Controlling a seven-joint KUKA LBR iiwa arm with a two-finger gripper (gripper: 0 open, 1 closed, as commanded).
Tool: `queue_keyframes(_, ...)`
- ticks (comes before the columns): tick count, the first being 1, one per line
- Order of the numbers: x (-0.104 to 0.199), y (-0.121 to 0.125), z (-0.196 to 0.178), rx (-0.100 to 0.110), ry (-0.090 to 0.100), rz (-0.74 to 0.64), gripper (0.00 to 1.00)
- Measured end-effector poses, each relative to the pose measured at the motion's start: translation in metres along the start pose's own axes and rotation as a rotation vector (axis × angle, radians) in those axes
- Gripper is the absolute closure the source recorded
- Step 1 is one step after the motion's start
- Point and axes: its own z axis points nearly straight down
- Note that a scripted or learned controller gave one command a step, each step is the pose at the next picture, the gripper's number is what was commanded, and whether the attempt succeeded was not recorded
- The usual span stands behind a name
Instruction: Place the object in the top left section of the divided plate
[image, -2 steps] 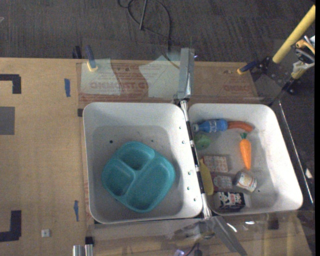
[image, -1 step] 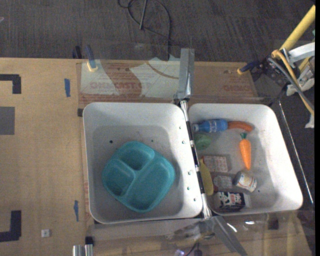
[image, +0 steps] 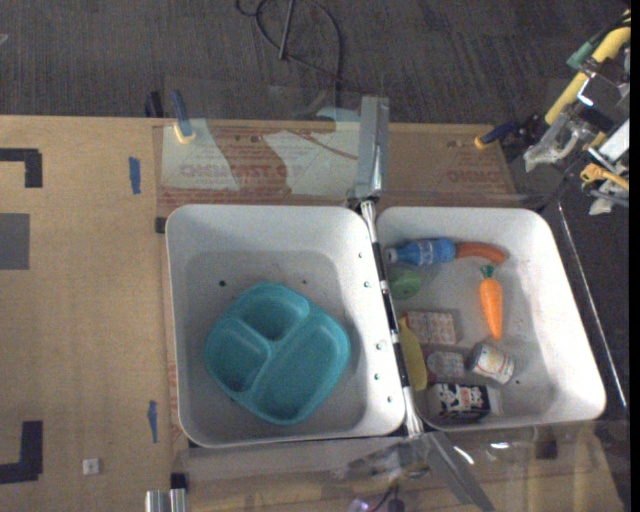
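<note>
A tan bench (image: 80, 300) covered in cardboard-coloured board carries two shallow white bins side by side, with dark carpet beyond its far edge. The left bin (image: 190, 240) holds a teal divided plate (image: 277, 352), lying flat and turned at an angle, with three sections, all bare.

The right bin (image: 560, 300) holds the loose things. A blue bottle (image: 425, 251) lies on its side near the far wall, with an orange-red piece (image: 480, 252) just beside its end. A green round item (image: 406, 284) sits against the divider between the bins. A toy carrot (image: 490, 305) lies lengthwise near the middle. A small printed packet (image: 432, 325) lies flat, with a yellow banana (image: 412, 355) along the divider beside it. A small can (image: 492, 362) lies on its side, and a black-and-white carton (image: 462, 401) rests near the front wall.

The arm's end, with yellow and white parts (image: 590, 90), sits at the upper right corner, well apart from both bins and beyond the bench edge. Whether the gripper is released or clenched cannot be made out.
</note>
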Motion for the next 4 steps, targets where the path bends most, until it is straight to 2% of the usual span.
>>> queue_keyframes(1,-0.008,-0.078,0.000,0.005,-0.003,0.331,0.00)
queue_keyframes(2,-0.007,-0.078,-0.010,0.005,-0.003,0.329,1.00)
queue_keyframes(3,-0.006,-0.078,-0.010,0.005,-0.003,0.328,0.00)
queue_keyframes(4,-0.001,-0.121,0.000,0.002,-0.001,0.656,0.00)
